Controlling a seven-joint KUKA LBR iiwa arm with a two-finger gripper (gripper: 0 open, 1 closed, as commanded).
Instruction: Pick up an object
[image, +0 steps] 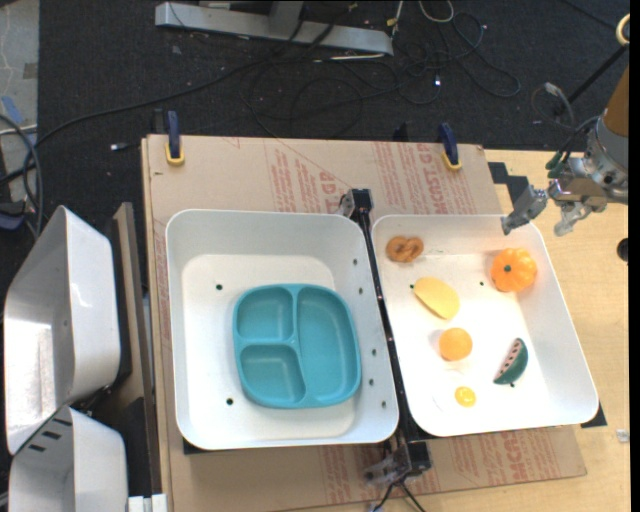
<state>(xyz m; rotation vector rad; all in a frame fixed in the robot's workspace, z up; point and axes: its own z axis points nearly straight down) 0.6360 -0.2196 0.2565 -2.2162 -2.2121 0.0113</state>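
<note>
Gripper (545, 212) spread open and holding nothing, above the right bin's far right corner.

We see the two fingers parted, one dark fingertip (521, 212) over the bin's rim at about 1 o'clock from the bin's middle, the other lighter one just to its right; nothing sits between them and they touch no object. In the right bin (575, 340) we count six pieces, all lying loose: a small orange pumpkin (513, 270) nearest the gripper, just at its 7 o'clock; a brown pretzel (404, 248) at the bin's 11 o'clock; a pale yellow wedge (437, 297) near the middle; an orange ball (455, 344) at its 6 o'clock; a watermelon slice (509, 362) at 4 o'clock; and a small yellow piece (465, 396) at 6 o'clock. In the left bin (190, 300) we see a teal divided plate (296, 346).
</note>
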